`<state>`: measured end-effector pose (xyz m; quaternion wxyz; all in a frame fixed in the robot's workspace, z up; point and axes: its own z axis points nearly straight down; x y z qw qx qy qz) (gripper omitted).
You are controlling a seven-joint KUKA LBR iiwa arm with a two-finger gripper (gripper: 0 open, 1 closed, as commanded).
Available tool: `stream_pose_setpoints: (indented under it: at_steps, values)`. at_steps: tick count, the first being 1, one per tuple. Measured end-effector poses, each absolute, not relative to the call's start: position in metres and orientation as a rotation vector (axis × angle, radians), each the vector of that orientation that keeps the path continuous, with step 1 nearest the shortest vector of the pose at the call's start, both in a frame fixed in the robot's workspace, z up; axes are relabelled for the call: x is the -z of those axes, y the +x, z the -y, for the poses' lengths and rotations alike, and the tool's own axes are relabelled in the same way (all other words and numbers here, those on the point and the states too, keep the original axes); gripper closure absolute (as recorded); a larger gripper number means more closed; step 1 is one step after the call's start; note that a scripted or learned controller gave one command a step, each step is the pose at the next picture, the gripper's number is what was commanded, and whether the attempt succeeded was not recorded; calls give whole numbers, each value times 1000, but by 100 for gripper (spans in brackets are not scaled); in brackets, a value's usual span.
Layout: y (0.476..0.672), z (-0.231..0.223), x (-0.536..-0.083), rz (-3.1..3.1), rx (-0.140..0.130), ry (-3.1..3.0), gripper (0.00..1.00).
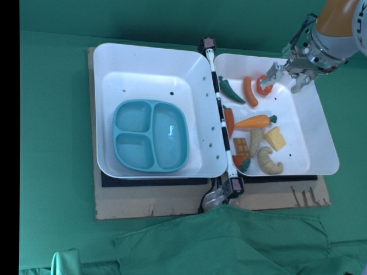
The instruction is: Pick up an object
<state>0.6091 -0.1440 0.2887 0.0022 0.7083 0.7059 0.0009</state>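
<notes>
The counter (57,125) is draped in green cloth, with a cardboard sheet (149,202) laid beneath two shallow white bins. Taking the right bin (321,142) as landmark: the left bin (149,59) abuts its left rim along a black-and-white divider strip (221,110), and holds a teal three-compartment plate (151,135) lying flat, well apart from that shared rim and with bare white floor on all sides. The grey arm with its orange band (341,4) enters over the right bin's far right corner. The end effector (285,77) hangs above the bin's far rim area, fingers spread, nothing between them; the left fingertip sits just beside a red ring-shaped item (264,86). Inside the right bin the objects crowd its left half: a carrot (252,121) lies across the middle, its green end pointing to the open right side; a green pepper (231,90) and an orange sausage (250,91) lie near the far left; a red piece (229,121) touches the left wall; a croissant (269,161), a yellow cheese wedge (275,138), a beige piece (256,140), a waffle (241,147) and a strawberry (242,163) cluster near the near left corner. The bin's right half is bare floor up to the right rim.
</notes>
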Motion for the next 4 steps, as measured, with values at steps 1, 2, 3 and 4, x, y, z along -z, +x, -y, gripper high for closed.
stream_pose_setpoints:
  at_steps: [1, 2, 3, 4]
  values:
    - [597, 169, -188, -2216, 9, 2232, 0]
    - [601, 170, -207, -2205, -5, 2222, 100]
    - [602, 171, -220, -2197, -9, 2222, 100]
    - [552, 188, -185, -2203, -16, 2217, 100]
